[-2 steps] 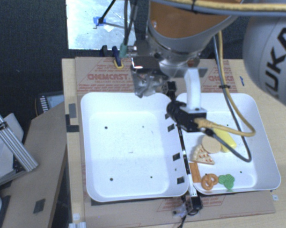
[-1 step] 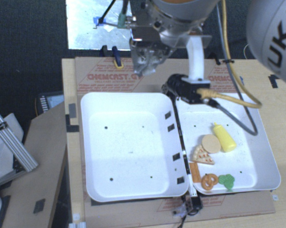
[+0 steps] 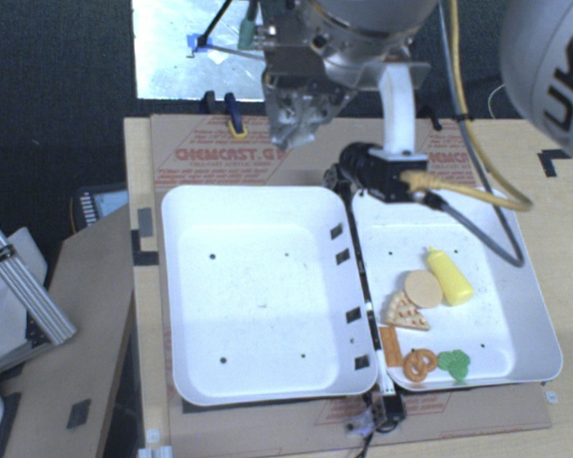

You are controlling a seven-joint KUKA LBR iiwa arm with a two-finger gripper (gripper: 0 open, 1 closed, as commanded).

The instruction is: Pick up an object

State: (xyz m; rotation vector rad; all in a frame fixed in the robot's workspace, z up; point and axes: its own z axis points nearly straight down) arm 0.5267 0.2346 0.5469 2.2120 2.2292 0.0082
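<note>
A: What is seen on the counter (image 3: 144, 181)?

B: Two white bins; the left bin (image 3: 256, 290) and the right bin (image 3: 514, 309) are set side by side. The gripper (image 3: 297, 120) is held above the far edge.

A: And the objects?

B: A yellow bottle (image 3: 449, 275), round cracker (image 3: 423, 288), waffle wedge (image 3: 407, 313), pretzel (image 3: 420, 363) and green piece (image 3: 454, 363) are clustered in the right bin. Whether the jaws are open cannot be told.

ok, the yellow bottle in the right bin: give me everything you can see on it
The yellow bottle is a small toy-like squeeze bottle, plain yellow and glossy like plastic, with a narrower cap end pointing toward the bin's far side. It lies on its side on the floor of the right bin, slightly angled. Its left side meets the round tan disc; I cannot tell if they overlap or just touch. Nothing grips it: the gripper is up beyond the bins' far edge.
</note>
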